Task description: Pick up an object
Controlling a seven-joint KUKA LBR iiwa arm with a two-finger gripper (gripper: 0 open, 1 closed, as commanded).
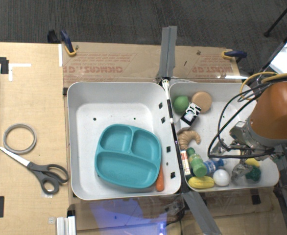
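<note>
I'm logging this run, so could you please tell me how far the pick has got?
Done: the arm has reached over the right bin, and its gripper sits low among the clutter near the white ball and banana. In hand: nothing visibly held. Left: securing an object and lifting it.

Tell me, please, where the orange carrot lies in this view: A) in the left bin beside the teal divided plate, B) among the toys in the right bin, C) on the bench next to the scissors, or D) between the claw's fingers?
A: the carrot lies in the left bin, against the lower right edge of the teal divided plate.
</note>
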